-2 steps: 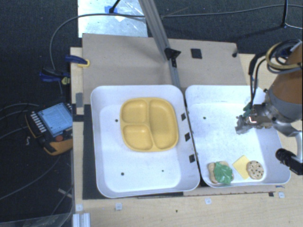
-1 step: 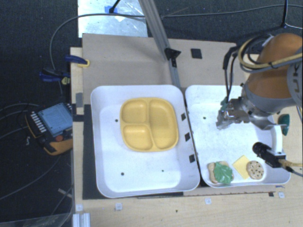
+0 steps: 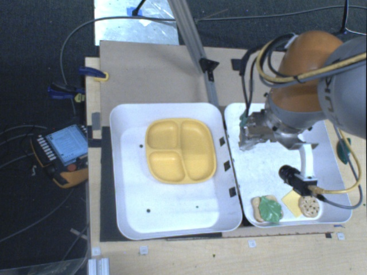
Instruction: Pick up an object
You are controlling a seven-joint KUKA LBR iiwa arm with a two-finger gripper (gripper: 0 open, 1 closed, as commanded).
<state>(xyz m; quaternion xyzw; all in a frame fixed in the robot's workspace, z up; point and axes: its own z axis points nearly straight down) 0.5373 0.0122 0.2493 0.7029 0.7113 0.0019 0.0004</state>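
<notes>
Items for picking, right bin (image 3: 252, 171), near edge, three in a row:
- Sandwich-like piece (image 3: 268, 209): tan base with a green leafy layer on top, at the near left corner of the bin floor.
- Yellow slab (image 3: 291, 201): flat, square-cut, set cornerwise, just right of the green piece and tucked partly under the next item.
- Round biscuit (image 3: 309, 207): pale tan with dark specks, touching the yellow slab's right side.

Hand (image 3: 250, 135): grey metal, over the far left part of the right bin, well apart from the three items. Whether its fingers are open or closed cannot be told. Nothing is visible between them.

Arm (image 3: 312, 67): grey with orange housing, entering from the right, draped with yellow and black cables. A black fitting (image 3: 293, 178) on a white bracket hangs over the bin just beyond the yellow slab.

Left bin (image 3: 129, 211): white, shallow, holding a yellow divided plate (image 3: 180, 151) with four compartments, lying flat toward the far side.

Desk (image 3: 149, 73): brown board under both bins. Off its left edge: a blue-screened handset (image 3: 62, 148) with orange casing, and blue clamps (image 3: 86, 73).
</notes>
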